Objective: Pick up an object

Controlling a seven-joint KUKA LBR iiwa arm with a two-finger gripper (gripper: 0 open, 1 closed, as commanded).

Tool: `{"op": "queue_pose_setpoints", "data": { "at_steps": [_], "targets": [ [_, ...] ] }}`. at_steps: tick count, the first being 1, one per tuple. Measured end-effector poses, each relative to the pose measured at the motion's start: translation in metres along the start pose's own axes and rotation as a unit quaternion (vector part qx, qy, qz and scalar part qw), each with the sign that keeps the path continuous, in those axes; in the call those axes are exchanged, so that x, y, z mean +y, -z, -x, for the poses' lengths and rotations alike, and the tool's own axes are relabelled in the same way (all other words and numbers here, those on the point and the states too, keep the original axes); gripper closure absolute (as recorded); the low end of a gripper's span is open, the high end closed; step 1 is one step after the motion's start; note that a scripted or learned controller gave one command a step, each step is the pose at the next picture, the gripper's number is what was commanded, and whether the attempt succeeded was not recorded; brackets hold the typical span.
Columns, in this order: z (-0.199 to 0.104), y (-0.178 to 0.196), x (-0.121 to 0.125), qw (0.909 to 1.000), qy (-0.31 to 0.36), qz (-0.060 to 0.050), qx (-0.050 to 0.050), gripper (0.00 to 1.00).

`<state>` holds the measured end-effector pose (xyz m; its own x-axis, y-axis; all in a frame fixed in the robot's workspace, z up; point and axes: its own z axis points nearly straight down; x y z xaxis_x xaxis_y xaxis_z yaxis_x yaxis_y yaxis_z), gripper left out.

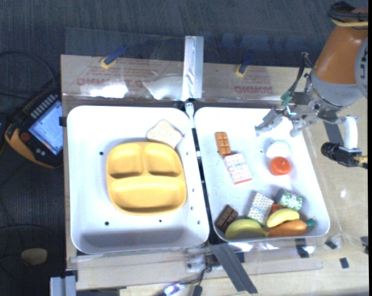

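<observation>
Fingers (267,121) of my claw (279,123) stand spread apart with nothing between them, hovering over the upper right corner of the right bin (321,190). Just below my claw lies a white round lid (277,147), and touching its lower edge sits a red tomato (280,165). Down and to the left of my claw rests a pink-and-white carton (238,168), its long axis running nearly up and down the bin, tilted slightly. Above that, level with my claw and left of it, lies an orange wafer bar (222,143), also lengthwise up the bin. Far below my claw, along the bin's near wall, a yellow banana (282,216) lies crosswise, beside a green pear (242,228), a chocolate piece (226,215) and a patterned box (259,207). Well to my claw's left, the other bin (81,165) bears a yellow divided tray (146,176) with a slice of bread (165,132) at its top edge.
</observation>
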<state>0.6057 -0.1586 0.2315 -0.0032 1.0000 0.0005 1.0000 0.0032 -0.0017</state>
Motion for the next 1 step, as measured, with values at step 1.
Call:
{"op": "queue_pose_setpoints", "data": {
  "at_steps": [1],
  "targets": [
    [-0.0197, -0.1329, 0.0267, 0.9999, 0.009, 0.004, -0.001, 0.0]
  ]
}}
